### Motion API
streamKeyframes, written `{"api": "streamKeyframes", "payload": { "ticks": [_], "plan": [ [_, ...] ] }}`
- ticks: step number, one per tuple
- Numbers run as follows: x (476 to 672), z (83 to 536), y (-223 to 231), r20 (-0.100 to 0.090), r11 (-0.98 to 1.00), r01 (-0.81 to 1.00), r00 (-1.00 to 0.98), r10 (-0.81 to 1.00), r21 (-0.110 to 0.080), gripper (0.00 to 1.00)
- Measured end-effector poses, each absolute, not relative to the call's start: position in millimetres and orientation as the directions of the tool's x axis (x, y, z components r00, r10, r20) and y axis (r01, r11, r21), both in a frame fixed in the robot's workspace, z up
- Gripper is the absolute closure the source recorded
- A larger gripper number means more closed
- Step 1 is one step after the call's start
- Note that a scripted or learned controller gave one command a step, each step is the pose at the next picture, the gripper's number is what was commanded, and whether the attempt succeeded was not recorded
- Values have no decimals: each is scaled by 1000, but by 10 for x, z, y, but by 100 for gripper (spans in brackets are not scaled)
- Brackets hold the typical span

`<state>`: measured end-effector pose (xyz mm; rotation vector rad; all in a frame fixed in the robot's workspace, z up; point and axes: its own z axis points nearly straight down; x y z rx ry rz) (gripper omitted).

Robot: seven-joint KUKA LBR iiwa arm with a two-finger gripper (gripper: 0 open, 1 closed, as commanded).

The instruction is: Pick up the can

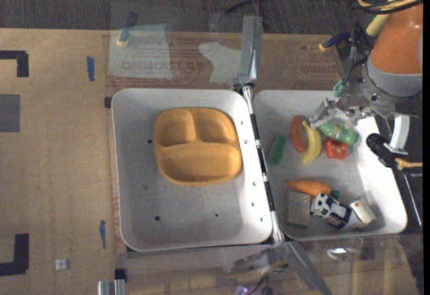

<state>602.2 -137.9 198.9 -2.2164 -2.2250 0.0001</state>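
Two fingers [336, 114] splayed, touching green can [339, 132], right bin [396, 216]

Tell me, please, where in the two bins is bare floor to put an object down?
The left bin has bare floor all around the yellow plate, widest below it. In the right bin, the top left corner is bare, above the green block. Its middle, near the gripper, and its bottom edge are crowded.
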Motion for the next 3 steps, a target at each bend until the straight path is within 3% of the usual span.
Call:
{"api": "streamKeyframes", "payload": {
  "ticks": [1,2,3],
  "plan": [
    [6074,1168,-2072,1,-114,993,114,993,-1,0],
    [6082,1279,-2085,0,-115,993,115,993,3,100],
    [5693,1090,-2186,-11,-19,998,19,1000,54,100]
  ]
}}
